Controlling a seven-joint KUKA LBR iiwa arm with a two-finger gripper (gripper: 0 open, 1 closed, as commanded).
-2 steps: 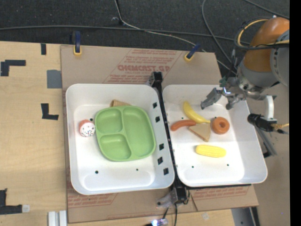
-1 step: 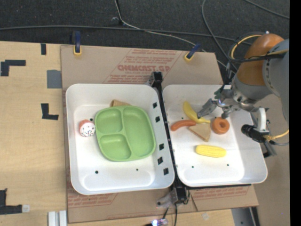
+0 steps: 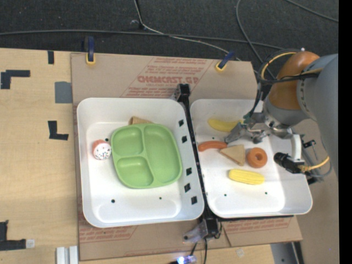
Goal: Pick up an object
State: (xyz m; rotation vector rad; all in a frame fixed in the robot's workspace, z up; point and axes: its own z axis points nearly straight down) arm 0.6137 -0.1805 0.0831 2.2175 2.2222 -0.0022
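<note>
The right bin point(image 3: 286, 199) holds a yellow banana point(image 3: 221, 125), an orange sausage point(image 3: 212, 146), a tan bread wedge point(image 3: 234, 155), an orange donut point(image 3: 256, 158) and a yellow corn cob point(image 3: 246, 176). My gripper point(image 3: 246, 137) hangs low over the bin's upper middle, just right of the banana and directly above the wedge and donut. It is open, its two fingers spread apart with nothing between them. One fingertip point(image 3: 235, 136) points toward the wedge's top corner.
The left bin point(image 3: 88, 191) carries a green divided plate point(image 3: 147, 154), a white and red ball point(image 3: 101, 150) at its left and a brown piece point(image 3: 139, 121) partly hidden behind the plate. A black divider point(image 3: 190, 153) separates the bins. The arm's body point(image 3: 308, 100) covers the right bin's far right corner.
</note>
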